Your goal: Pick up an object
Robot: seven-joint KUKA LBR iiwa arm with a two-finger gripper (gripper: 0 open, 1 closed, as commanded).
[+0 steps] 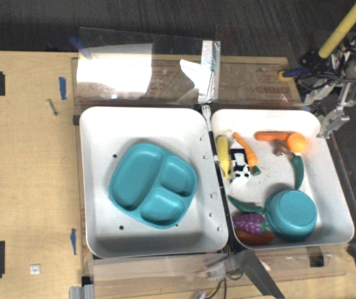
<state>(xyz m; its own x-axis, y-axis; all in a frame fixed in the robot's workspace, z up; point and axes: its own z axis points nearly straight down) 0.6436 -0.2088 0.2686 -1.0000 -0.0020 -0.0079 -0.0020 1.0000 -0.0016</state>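
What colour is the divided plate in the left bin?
Teal, a blue-green. The plate shows plainly in the camera view.

Arm point(346, 23) cut off by top right corner; end effector point(330, 122) at right bin's point(327, 226) far right corner, small and blurred. Teal bowl point(292, 214) at near edge covers part of purple grapes point(251, 223). Small black-and-white toy point(243, 166) by yellow banana point(222, 155) too small to identify. Bench point(22, 185) cut by left edge.
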